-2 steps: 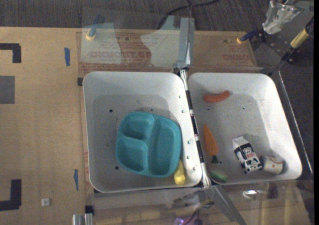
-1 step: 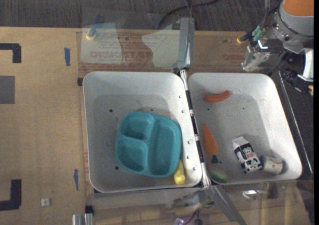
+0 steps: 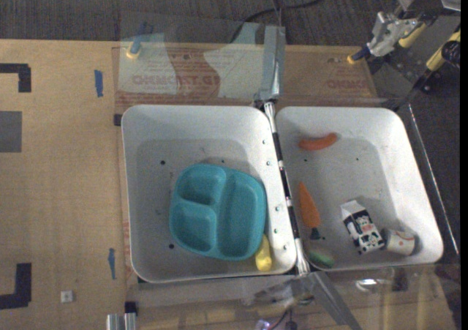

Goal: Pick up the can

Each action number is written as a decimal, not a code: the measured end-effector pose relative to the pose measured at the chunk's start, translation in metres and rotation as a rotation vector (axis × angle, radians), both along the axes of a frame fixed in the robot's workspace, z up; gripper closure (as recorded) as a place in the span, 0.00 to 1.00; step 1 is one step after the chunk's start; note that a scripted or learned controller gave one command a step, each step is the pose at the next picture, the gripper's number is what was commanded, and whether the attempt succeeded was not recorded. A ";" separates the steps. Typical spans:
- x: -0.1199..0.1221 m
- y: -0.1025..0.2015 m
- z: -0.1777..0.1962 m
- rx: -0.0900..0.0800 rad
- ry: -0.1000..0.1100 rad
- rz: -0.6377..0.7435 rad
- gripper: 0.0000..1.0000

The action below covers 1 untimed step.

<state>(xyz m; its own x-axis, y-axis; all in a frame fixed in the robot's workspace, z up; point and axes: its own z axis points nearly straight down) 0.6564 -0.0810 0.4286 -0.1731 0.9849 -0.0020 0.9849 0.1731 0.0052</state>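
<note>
White right bin (image 3: 409, 145) — can (image 3: 401, 241) lying at five o'clock; gripper (image 3: 385, 34) parked at one o'clock, grip state indiscernible — approach step pending.

- Left bin (image 3: 146, 131): teal tray (image 3: 218, 210) takes up centre; open floor along far and left walls.
- Yellow item (image 3: 263, 255) wedged between tray and near right corner.
- Right bin (image 3: 395, 131): carton (image 3: 362, 226) touching can (image 3: 401, 241) near front right; tight there.
- Carrot (image 3: 309, 208), sausage (image 3: 318, 141) leave middle open.
</note>
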 end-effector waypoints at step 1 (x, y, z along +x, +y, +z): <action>0.001 0.001 0.011 -0.001 -0.005 0.001 1.00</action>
<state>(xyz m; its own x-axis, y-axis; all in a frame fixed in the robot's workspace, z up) 0.6574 -0.0804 0.4399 -0.1743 0.9847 -0.0042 0.9846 0.1743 0.0100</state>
